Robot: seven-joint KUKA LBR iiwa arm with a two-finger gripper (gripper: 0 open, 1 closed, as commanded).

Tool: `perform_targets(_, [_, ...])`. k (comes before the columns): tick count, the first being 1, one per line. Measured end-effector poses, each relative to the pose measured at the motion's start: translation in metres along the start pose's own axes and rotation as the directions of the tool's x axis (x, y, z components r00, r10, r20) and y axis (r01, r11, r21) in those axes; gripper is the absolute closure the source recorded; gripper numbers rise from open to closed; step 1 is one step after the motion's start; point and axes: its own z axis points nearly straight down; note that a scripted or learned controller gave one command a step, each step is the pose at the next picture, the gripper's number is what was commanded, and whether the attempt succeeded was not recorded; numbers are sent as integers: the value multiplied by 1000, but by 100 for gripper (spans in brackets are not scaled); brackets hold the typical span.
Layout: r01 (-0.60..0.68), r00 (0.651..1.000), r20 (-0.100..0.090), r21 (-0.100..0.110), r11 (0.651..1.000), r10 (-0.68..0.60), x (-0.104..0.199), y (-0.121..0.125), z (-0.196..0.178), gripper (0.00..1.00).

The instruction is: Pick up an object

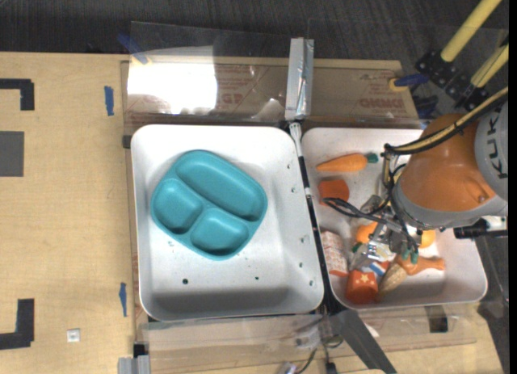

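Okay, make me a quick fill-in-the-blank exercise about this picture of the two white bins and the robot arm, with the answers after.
1. The teal plastic divided tray has ____ compartments.
2. The teal tray lies in the ____ shallow white bin.
3. The orange toy carrot lies in the right shallow white bin, near its ____ edge.
4. The grey arm's gripper is low over the ____ bin.

Missing words: three; left; far; right
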Motion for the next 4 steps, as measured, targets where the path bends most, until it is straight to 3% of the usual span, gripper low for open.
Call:
perform_targets(1, [3,1000,0,0,1000,-3,-1,1,-11,100])
perform_targets(2, [87,996,-13,-1,996,-87,1,61,-138,100])
perform_targets(3, [84,996,-22,2,996,-84,3,59,-133,0])
perform_targets(4, [92,995,-29,4,996,-92,-23,33,-91,0])
